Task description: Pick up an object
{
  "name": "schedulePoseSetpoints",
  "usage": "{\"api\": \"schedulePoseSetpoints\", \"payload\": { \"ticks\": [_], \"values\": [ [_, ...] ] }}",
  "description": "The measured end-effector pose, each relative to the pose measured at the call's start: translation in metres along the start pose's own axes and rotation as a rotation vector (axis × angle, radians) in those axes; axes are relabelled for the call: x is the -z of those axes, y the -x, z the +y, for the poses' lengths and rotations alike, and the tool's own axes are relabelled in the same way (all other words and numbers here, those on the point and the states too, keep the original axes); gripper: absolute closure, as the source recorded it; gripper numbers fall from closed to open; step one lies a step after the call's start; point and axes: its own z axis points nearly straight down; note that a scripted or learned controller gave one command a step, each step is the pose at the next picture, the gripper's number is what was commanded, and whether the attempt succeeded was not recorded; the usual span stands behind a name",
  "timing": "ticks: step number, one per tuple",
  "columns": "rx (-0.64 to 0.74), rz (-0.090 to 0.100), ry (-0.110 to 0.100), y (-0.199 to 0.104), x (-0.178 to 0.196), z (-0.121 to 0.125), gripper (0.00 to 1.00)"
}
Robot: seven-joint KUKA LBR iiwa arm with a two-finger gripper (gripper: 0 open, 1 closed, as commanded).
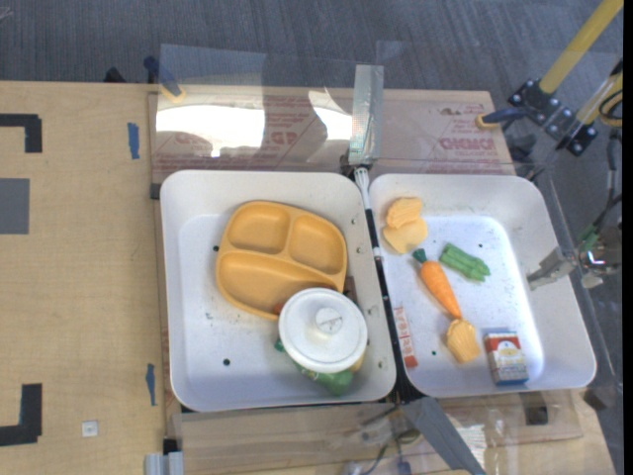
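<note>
The left bin [183, 295] holds an orange divided plate [282, 255]. A white lidded cup [323, 330] lies against the plate's front edge, with something green [338, 379] under it. In the right bin [554, 334], a pale yellow toy food piece [405, 224] lies at the back left. An orange carrot [438, 283] lies in the middle, beside a green vegetable piece [464, 262]. At the front are another yellow piece [462, 340] and a small red and white box [506, 356].
A low divider [379, 285] separates the two bins. A grey metal piece [554, 267] juts over the right bin's right rim. A yellow pole with a black clamp [554, 107] stands at the back right. Brown bench surface [69, 265] spreads to the left.
</note>
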Motion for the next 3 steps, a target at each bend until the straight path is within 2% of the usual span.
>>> {"api": "schedulePoseSetpoints", "payload": {
  "ticks": [1, 2, 3],
  "values": [
    [-0.298, 0.005, 0.002, -0.021, -0.137, -0.012, 0.0],
    [-0.637, 0.0, 0.002, -0.058, -0.064, 0.02, 0.0],
    [-0.404, 0.0, 0.006, -0.081, -0.136, 0.006, 0.0]
  ]
}}
